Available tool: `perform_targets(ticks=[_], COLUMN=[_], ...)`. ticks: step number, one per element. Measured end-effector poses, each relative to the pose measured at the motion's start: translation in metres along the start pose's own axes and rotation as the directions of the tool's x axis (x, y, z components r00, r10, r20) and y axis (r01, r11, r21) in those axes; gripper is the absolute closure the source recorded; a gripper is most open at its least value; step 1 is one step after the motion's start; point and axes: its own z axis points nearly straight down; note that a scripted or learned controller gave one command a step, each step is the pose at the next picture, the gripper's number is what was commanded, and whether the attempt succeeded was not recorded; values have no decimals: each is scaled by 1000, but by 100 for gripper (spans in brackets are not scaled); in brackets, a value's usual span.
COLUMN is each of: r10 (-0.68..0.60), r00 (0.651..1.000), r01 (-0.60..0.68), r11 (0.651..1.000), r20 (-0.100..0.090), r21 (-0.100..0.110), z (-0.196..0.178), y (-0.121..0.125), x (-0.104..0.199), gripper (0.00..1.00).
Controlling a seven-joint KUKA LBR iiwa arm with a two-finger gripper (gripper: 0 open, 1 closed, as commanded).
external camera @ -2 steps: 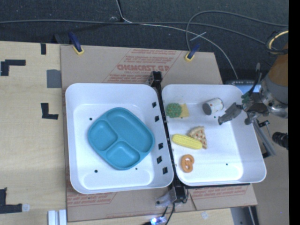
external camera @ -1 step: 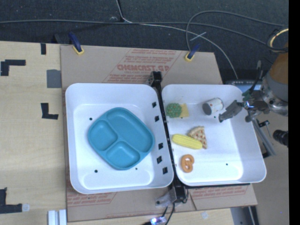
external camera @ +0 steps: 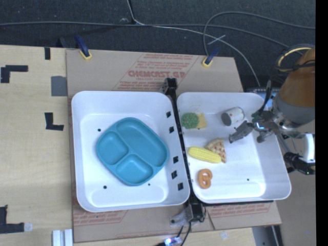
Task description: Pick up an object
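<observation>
- We see the grey arm with its orange band [external camera: 300, 81] reaching in from the right, its two-finger gripper [external camera: 242, 132] stretched over the right white bin [external camera: 266, 186].
- One dark finger [external camera: 240, 133] points left toward the middle of that bin; the other is tangled with the wrist hardware, so we cannot tell whether the hand is spread or pinched. Nothing shows between its tips.
- The candidates for picking all lie in the right bin: a small grey-white cylinder [external camera: 232, 116] at the far side, just beyond the fingertip; a green round toy on a yellow piece [external camera: 191, 120] at the far left; a tan wedge like a pizza slice [external camera: 217, 147] touching a yellow corn cob [external camera: 204, 155] mid-bin; and an orange pretzel-shaped ring [external camera: 204, 178] nearer us.
- The left white bin [external camera: 82, 137] holds a blue three-compartment plastic tray [external camera: 131, 150], well apart from the gripper.
- What could go wrong, in our judgement: the cylinder would likely roll away if a finger nudges it before closing; the wedge and corn touch, so a descent there could catch both or shove one aside; the flat pretzel ring offers little height to grip.
- Hard to make out: the gripper's height above the bin floor, and the arm's far side, cut off at the right.
</observation>
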Motion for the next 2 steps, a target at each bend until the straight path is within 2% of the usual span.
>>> perform_targets(ticks=[2], r10=[0], r00=[1000], r01=[0], r11=[1000], r20=[-2], r21=[-7], z=[94], y=[1], x=[7], gripper=[0])
